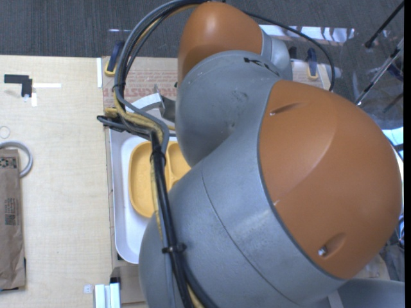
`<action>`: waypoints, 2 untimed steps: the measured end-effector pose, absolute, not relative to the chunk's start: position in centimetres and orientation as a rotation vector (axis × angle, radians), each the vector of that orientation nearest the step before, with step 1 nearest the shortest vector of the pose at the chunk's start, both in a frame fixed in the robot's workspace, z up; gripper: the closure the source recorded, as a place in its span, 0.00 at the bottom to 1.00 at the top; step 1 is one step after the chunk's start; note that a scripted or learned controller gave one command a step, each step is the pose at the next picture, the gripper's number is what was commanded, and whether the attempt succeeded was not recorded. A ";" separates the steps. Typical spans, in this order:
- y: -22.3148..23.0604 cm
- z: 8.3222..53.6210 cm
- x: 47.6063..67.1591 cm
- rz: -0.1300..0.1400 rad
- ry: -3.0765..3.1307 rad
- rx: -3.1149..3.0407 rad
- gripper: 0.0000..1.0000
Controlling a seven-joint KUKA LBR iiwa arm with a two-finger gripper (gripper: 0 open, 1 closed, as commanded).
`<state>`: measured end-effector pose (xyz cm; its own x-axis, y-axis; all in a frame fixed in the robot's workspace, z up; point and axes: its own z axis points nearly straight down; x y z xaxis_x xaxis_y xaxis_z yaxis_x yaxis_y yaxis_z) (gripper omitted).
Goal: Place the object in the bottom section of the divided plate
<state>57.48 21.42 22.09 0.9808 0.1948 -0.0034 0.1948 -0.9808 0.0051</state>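
Arm (282, 191) bulks across the centre and right of the frame, grey housing with orange caps, a black cable bundle (160, 185) running down its left flank. Visible past it, left of centre: part of 1 white bin (122, 236) and, inside it, a yellow divided plate (142, 178) (only its left edge and a strip of rim are exposed; the dividers and the bottom section lie under the arm). Gripper state: cannot tell whether it is wide, closed, or carrying anything. Object location: cannot tell, no candidate item is exposed in the bin, so its heading and long axis cannot be recorded either. The plate's exposed part runs top-to-bottom in the frame. Judged step: arm is positioned over the plate area, consistent with either the carry or the placement phase, not distinguishable here. Next move would call for lining up over the bottom section and descending short of the plate surface before releasing. Beige bench top (58, 140) at left carries a brown paper bag (11, 217).
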 end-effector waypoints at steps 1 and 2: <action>22.7 11.4 63.2 0.006 0.346 3.121 1.00; 22.7 15.5 65.4 -0.001 0.363 3.119 1.00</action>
